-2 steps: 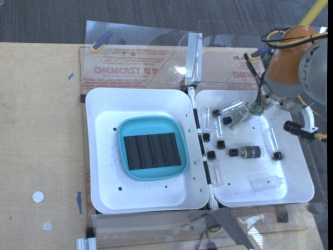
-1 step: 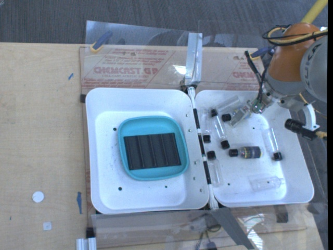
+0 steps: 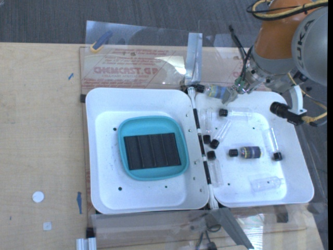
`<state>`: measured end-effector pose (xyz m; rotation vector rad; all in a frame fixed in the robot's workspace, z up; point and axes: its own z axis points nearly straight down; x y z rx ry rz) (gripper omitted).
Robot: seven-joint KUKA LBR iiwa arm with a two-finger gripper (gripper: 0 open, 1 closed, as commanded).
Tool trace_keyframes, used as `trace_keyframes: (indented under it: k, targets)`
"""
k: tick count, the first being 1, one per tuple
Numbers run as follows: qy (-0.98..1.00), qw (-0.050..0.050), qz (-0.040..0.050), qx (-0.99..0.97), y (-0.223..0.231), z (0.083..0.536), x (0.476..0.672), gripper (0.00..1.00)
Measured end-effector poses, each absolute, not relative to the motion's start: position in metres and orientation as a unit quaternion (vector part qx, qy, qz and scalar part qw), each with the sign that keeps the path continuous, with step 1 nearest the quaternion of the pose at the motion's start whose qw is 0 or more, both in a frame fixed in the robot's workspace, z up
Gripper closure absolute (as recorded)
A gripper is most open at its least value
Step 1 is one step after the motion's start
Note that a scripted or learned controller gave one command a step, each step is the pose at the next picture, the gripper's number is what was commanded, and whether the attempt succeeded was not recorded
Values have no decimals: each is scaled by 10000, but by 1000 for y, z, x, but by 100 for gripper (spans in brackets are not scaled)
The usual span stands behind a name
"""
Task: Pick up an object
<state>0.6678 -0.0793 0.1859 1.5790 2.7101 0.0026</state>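
Note:
My gripper (image 3: 238,86) hangs over the far left corner of the right bin (image 3: 296,191), below the orange band of the arm (image 3: 278,22). A small clear vial with a bluish tint (image 3: 216,92) lies right next to the gripper tip, on the bin's far rim. Whether it is gripped is unclear. In the right bin lie a dark amber vial with a black cap (image 3: 245,152), several clear tubes such as one (image 3: 222,130) and another (image 3: 266,183), and loose black caps (image 3: 212,154).
The left bin (image 3: 101,139) bears a teal tray (image 3: 152,148) with a black ribbed insert. A clear plastic sheet and a metal bracket (image 3: 193,59) stand behind the bins. A black cable connector (image 3: 283,112) sticks out over the right bin's far right.

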Motion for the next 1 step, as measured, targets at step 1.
trace_keyframes:
  k: [1]
  targets:
    - [8185,24,12,5745,11,226,666,100]
